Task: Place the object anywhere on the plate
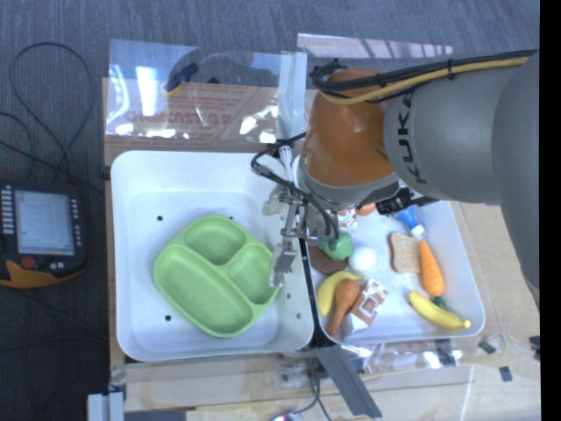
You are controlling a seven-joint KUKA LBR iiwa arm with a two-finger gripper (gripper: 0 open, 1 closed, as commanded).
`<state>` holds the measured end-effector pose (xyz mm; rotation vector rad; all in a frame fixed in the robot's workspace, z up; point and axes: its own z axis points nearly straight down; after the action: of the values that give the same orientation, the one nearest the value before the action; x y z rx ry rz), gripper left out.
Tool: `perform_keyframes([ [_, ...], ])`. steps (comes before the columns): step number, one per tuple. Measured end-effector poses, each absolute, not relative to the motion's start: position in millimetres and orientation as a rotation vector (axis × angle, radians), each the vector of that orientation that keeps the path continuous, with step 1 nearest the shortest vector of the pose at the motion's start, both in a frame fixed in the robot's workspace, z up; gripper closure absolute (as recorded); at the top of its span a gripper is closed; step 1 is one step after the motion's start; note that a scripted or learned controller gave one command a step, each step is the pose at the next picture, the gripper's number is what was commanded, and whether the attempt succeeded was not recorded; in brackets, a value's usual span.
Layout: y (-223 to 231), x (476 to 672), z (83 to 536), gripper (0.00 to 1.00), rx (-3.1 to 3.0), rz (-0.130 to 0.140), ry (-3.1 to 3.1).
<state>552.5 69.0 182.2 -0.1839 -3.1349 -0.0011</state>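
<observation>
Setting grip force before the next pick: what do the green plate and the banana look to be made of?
The green plate looks like moulded plastic, matte: uniform colour, rounded compartment ridges, soft highlights only. The banana in the right bin looks like a hard plastic toy, slightly glossy, with flat even yellow; rubber or foam can't be ruled out.

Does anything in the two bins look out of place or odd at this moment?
Nothing looks spilled or damaged. The green plate sits askew in the left bin, and the toy foods, such as the banana and carrot, lie jumbled in the right bin.
</observation>
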Motion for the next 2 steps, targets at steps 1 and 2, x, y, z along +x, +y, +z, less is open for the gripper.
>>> perform_keyframes([
  [1,68.1,553.9,192.9,1.00,-0.186,0.000,-3.140],
  [2,136.2,503.8,261.7,1.00,0.084,-0.003,-3.146],
])
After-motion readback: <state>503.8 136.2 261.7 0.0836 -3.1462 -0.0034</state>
